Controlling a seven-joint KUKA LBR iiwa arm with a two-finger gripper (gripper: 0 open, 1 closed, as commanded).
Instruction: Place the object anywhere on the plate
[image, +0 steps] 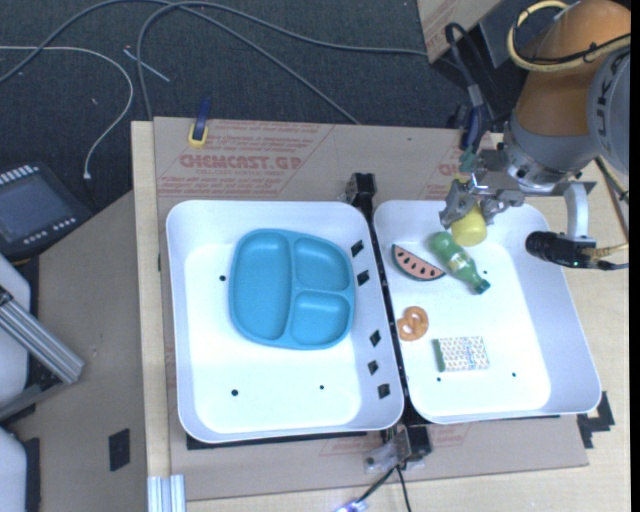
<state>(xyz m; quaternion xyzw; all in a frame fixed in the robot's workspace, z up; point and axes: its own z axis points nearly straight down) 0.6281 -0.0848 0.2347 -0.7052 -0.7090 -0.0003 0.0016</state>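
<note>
While the blue plate (293, 288) lies in the left bin (190, 330), the hand (468, 212) is over the far part of the right bin (560, 350), its fingers clamped on a yellow object (469, 229). Just near of it lie a green bottle (460, 262) and a watermelon slice (417, 263).

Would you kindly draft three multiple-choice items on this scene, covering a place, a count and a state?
1. Where does the blue plate lie?
A. left bin
B. right bin
C. on the cardboard

2. How many compartments has the plate?
A. two
B. three
C. five

3. What lies on the plate now?
A. the pretzel
B. the watermelon slice
C. nothing

Answers: 1 A, it sits in the left bin. 2 B, ridges divide it in three. 3 C, the pretzel and watermelon slice lie in the right bin.
</note>
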